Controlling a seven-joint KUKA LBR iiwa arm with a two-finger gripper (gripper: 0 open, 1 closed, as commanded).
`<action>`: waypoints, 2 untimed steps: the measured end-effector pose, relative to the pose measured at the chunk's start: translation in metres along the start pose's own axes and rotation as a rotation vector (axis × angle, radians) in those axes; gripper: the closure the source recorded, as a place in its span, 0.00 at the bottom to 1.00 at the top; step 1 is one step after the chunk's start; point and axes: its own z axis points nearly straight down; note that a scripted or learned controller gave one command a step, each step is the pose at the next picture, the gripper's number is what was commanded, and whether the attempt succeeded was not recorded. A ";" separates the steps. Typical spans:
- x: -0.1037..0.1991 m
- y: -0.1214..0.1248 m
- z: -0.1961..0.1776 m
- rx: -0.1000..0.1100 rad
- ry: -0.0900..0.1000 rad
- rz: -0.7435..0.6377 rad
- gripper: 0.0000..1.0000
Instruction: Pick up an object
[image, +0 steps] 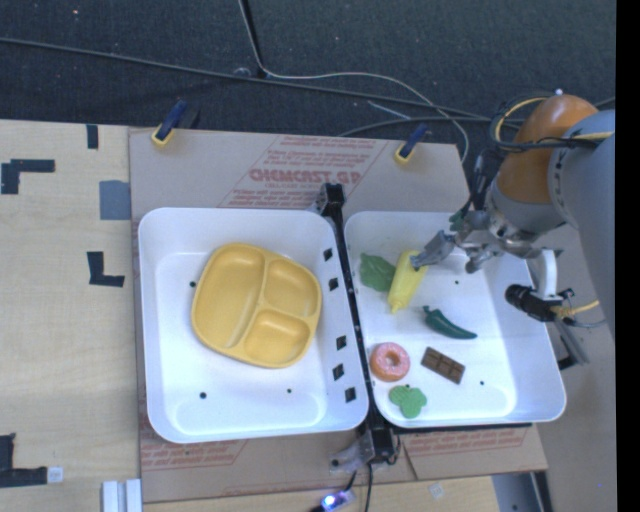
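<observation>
The metal claw (452, 255) hangs spread apart, holding nothing, beside the smooth yellow corn cob (405, 283).

yellow tray (256, 303), white bins (160, 330), pink donut (390, 361), brown choc bar (442, 365), grn pepper (447, 323)

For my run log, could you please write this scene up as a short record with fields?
left bin: yellow tray
right bin: corn, leaf, pepper, donut, chocolate, broccoli
gripper: over the right bin's far side, just right of the corn
held: nothing seen between its jaws
</observation>
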 end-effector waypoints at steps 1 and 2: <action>0.001 0.002 -0.015 -0.002 0.000 -0.003 1.00; 0.001 0.001 -0.057 0.000 -0.002 -0.001 1.00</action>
